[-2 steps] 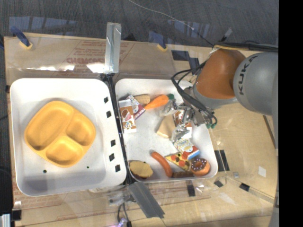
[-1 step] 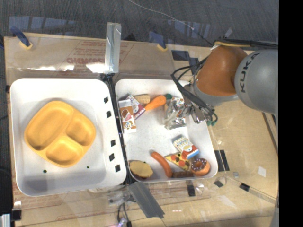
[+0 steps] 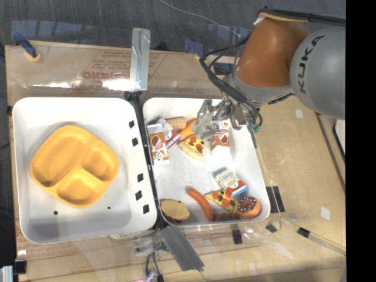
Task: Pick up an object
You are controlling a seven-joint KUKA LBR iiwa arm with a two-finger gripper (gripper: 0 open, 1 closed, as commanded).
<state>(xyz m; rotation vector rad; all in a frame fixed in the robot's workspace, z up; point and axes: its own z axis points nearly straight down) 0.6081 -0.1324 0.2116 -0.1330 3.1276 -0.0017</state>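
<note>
Hidden or unclear, right bin (image 3: 252, 157), far edge:
- My fingers (image 3: 207, 121): blurring against the toys beneath; whether they are closing on anything, I cannot tell.
- Small carton (image 3: 220, 138): my wrist is covering its top.
- Pizza slice (image 3: 192, 147): partly lying under me.
- My arm (image 3: 317, 69): running off the right edge.
</note>
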